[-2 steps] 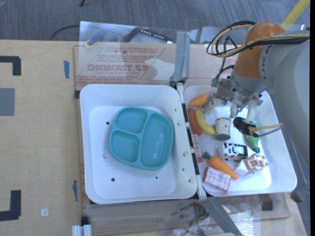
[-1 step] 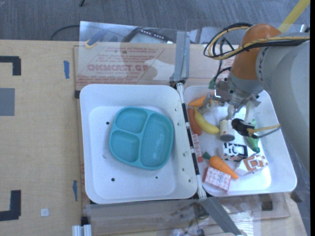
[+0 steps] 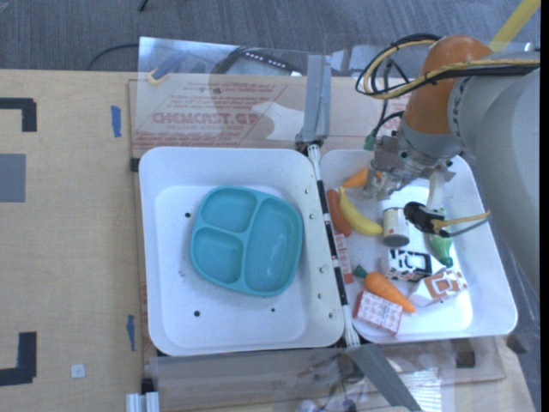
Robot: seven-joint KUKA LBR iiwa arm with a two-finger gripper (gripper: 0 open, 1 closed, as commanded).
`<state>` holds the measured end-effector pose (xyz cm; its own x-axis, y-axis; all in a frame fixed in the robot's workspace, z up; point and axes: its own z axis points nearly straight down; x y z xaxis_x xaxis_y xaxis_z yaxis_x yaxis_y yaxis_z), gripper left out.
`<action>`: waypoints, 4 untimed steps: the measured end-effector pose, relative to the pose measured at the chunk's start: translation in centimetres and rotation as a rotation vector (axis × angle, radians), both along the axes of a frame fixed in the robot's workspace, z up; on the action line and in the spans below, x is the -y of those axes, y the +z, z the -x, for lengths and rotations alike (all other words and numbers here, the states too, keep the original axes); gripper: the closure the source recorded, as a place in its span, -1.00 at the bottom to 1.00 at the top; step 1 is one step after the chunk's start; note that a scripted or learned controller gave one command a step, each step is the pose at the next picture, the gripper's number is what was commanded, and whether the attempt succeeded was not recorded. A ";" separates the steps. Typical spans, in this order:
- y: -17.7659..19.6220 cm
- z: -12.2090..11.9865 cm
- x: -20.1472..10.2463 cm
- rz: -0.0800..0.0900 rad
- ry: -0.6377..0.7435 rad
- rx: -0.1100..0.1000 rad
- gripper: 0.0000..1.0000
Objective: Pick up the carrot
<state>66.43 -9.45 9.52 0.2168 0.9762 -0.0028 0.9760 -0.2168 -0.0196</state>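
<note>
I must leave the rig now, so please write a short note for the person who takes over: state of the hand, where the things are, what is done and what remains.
Hand: over the far part of the right bin, above the banana; open or shut cannot be told, and nothing is seen in it.
Carrot: lying in the near part of the right bin, beside a red-and-white box, apart from the hand.
Left bin: holds a blue divided plate.
Done: nothing yet; the carrot is not grasped.
Left: bring the hand to the carrot, grasp, lift.
</note>
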 end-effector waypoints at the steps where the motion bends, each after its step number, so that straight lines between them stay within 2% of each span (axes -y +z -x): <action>1: -0.2 0.2 0.1 0.001 -0.001 -0.008 -1.00; 2: 0.7 0.1 0.0 0.000 0.000 -0.007 1.00; 3: 0.6 1.3 1.6 0.004 -0.288 0.013 1.00; 4: -0.9 0.2 0.4 0.008 -0.201 0.000 1.00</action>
<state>66.19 -9.87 8.66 0.4072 0.9133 -0.0101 0.9131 -0.4073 -0.0176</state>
